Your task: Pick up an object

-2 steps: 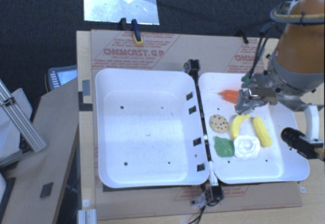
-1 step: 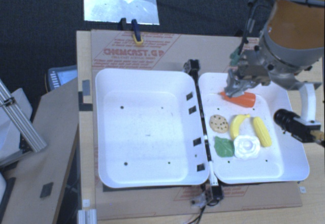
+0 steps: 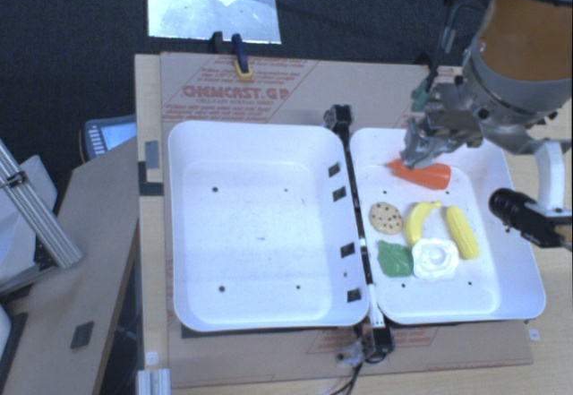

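While I am hovering my end effector just over the orange carrot in the right bin, I cannot tell its opening, so I am aiming to straddle its narrow body squarely before closing.

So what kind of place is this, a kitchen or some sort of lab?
Most likely a robotics lab bench, not a kitchen: a robot arm reaches over two white bins clipped onto a cardboard sheet, and the food, like the banana and cookie, looks like toys.

Robotics lab: arm, test bins, bench.
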Controlling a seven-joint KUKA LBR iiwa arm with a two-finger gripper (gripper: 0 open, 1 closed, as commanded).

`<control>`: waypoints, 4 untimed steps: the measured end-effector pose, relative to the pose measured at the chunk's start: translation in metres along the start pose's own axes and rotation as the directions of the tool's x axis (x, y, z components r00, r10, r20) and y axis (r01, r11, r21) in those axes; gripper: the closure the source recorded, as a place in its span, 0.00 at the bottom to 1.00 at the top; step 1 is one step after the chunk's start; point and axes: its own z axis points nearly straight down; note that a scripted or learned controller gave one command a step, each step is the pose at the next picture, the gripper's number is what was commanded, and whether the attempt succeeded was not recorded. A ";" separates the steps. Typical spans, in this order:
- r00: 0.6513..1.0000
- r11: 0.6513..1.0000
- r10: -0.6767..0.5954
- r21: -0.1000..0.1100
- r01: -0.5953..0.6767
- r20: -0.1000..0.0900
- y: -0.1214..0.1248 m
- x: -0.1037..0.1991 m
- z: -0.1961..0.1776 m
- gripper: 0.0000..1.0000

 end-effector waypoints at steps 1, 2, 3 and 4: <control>1.000 1.000 -0.005 -0.003 0.005 -0.001 0.001 0.000 -0.011 1.00; 1.000 1.000 -0.010 -0.005 0.010 -0.001 0.002 0.000 -0.022 1.00; 1.000 1.000 -0.016 -0.008 0.016 -0.001 0.002 0.000 -0.033 1.00; 1.000 1.000 0.011 0.016 -0.011 0.002 -0.003 -0.027 0.081 1.00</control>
